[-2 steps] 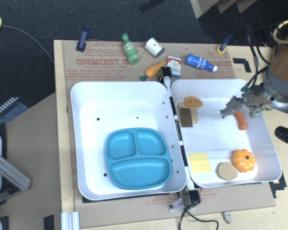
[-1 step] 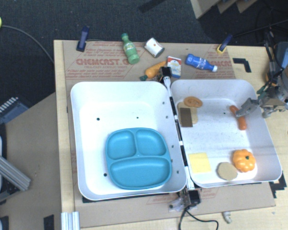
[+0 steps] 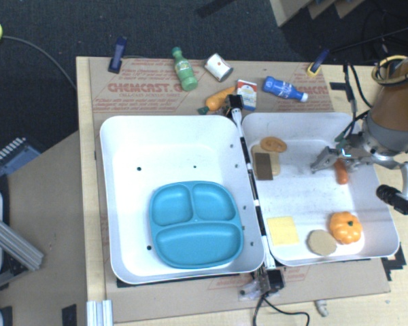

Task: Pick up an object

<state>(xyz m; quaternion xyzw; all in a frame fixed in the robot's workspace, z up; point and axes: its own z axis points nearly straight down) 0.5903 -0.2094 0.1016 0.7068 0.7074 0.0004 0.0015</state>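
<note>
My gripper (image 3: pixel 333 166) hangs over the upper right part of the right bin (image 3: pixel 367 124), open, with its jaws spread and nothing held between them. A small orange-red piece (image 3: pixel 341 174) lies on the bin floor just under it, beside the right finger. Also in this bin are a brown round cookie (image 3: pixel 273 145), a brown block (image 3: pixel 263 166), a yellow square (image 3: pixel 283 230), a beige disc (image 3: pixel 321 242) and an orange pumpkin (image 3: pixel 345 227).
The left bin (image 3: pixel 122 182) holds a blue divided plate (image 3: pixel 196 223). Behind the bins on the board lie a green bottle (image 3: pixel 185 70), a white can (image 3: pixel 218 66), a blue bottle (image 3: pixel 283 89), a small carton (image 3: pixel 246 94) and an orange item (image 3: pixel 217 101).
</note>
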